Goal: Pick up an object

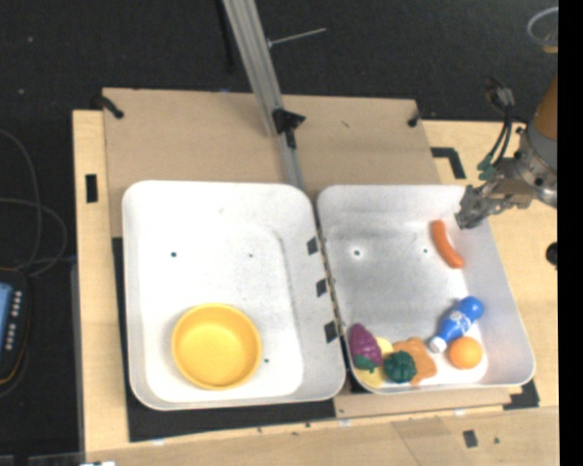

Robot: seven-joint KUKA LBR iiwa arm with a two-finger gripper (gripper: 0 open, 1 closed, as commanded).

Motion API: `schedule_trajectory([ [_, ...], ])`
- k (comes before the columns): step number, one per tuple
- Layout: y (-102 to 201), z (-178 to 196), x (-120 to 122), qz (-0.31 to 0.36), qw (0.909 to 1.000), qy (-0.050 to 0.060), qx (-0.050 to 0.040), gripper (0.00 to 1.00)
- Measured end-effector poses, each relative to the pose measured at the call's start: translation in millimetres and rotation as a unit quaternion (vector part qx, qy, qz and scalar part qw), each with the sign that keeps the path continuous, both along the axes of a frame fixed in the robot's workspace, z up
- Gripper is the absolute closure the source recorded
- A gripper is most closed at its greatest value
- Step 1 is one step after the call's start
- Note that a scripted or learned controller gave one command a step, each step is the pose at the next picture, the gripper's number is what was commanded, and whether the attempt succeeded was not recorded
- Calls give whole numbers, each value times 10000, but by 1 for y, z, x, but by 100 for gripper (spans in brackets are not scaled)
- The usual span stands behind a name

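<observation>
Orange sausage-shaped toy (447, 243) is lying near the top right of the right bin (389, 289), and my gripper (474, 209) hangs just above and right of it, over the bin's rim, not touching it. Honestly can't tell how the fingers stand from here. Along the bottom edge I see a blue-capped bottle (457, 321), an orange ball (464, 353), purple and green bits. Yellow bowl (215, 345) sits in the left bin (214, 221).

Both white bins (223, 260) look like moulded plastic, faintly speckled; right bin (398, 270) shows a duller grey sheen. Yellow bowl (216, 345): smooth, matt plastic. Bench top (223, 139): matt tan board, wood or fibreboard. Slanted rail (257, 56): brushed metal. Toy carrot (447, 243), orange ball (464, 353): smooth plastic.
</observation>
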State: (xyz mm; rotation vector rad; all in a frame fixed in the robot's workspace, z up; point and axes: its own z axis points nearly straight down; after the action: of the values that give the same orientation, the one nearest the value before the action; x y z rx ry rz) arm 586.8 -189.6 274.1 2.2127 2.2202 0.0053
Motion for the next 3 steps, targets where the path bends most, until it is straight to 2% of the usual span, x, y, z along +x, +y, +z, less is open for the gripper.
schedule_trajectory([
  [1,48,6,11,20,10000,16,12,100],
  [3,148,-17,19,-1,10000,32,14,100],
])
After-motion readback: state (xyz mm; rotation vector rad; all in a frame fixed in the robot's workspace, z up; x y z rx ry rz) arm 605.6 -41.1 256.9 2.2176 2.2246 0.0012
